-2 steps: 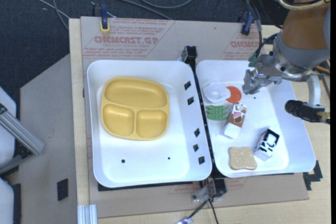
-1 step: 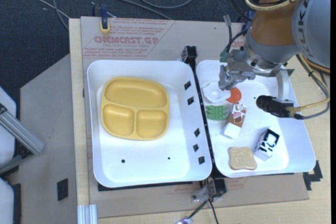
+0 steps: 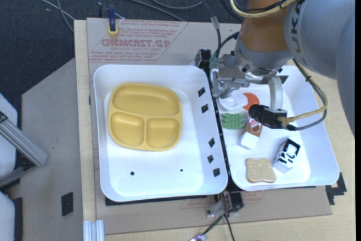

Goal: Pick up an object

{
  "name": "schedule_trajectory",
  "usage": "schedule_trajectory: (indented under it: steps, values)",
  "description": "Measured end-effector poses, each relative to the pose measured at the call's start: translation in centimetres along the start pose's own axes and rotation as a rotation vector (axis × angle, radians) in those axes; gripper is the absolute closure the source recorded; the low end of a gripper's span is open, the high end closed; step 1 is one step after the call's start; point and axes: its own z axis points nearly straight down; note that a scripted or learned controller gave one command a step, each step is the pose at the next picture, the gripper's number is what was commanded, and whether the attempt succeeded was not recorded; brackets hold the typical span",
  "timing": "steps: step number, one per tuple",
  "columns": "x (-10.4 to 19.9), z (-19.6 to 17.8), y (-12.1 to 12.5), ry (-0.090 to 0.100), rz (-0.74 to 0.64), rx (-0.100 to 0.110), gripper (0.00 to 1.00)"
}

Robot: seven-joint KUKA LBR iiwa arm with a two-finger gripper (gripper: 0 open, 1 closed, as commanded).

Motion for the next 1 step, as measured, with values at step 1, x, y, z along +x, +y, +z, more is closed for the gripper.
schedule_trajectory:
  steps: [1]
  values:
    - [4.99, -0.44, 1.4, -0.001, 0.0, -0.004, 1.0]
